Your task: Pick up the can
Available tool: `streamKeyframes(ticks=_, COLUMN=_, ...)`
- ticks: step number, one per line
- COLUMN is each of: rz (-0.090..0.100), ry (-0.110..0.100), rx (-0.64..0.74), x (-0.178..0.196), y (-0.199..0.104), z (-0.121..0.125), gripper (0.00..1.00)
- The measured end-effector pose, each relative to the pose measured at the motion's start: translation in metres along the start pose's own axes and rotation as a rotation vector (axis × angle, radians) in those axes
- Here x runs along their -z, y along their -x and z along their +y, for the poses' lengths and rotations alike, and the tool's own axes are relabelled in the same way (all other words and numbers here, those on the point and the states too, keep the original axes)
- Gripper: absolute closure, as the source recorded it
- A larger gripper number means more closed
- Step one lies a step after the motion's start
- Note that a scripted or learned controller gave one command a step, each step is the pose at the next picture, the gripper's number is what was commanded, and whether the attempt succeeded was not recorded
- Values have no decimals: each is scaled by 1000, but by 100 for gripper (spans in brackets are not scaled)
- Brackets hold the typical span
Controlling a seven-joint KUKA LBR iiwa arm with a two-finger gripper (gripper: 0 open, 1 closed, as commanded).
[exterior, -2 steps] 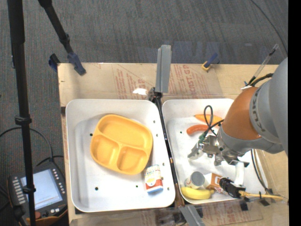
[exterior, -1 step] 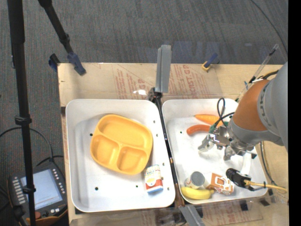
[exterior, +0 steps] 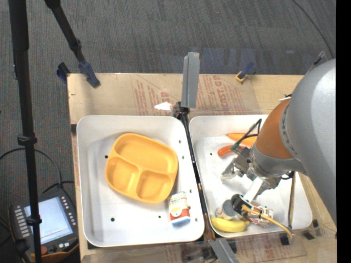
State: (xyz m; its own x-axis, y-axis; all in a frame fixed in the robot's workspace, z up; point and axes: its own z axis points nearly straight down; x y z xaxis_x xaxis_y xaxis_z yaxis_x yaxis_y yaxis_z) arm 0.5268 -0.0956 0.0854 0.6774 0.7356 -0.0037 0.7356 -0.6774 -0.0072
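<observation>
Overhead slanted view of the bench with its two shallow bins. The left white plastic bin [exterior: 88, 147] holds a yellow moulded plate with three compartments [exterior: 141, 167] and, near its lower right corner, a small white, red and blue carton [exterior: 179, 207] standing just beside the plate.

The right white plastic bin [exterior: 211, 130] holds a pair of orange tapered pieces [exterior: 233, 146] near its far side and a yellow banana [exterior: 230, 224] along its near wall. What appears to be the small grey metal can [exterior: 224, 210] lies just above the banana's left end, touching or nearly touching it and partly hidden by robot hardware. Its orientation is not clear.

The two-finger gripper [exterior: 235, 170] hangs over the middle of the right bin, between the orange pieces and the can, apart from both. Whether the pincer is spread or pressed together cannot be told here, and nothing is seen held in it.

Handling, as a judgement: a can of this kind is stiff, smooth and likely slippery, light if empty, and prone to roll if on its side. The sound hold is across the curved wall at mid-height. The crowding banana leaves little room on that side.
</observation>
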Motion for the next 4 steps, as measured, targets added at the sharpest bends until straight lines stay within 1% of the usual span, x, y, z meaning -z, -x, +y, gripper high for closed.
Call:
streamKeyframes(ticks=1, rz=-3, ry=-6, rx=5, x=8, y=0, z=-2, gripper=100)
streamKeyframes(ticks=2, rz=1, ry=4, rx=-88, x=102, y=-124, z=8, gripper=100)
streamKeyframes(ticks=3, rz=1, ry=4, rx=-138, x=142, y=-199, z=-37, gripper=100)
streamKeyframes(ticks=4, rz=2, ry=3, rx=-457, x=155, y=-232, z=-99, gripper=100)
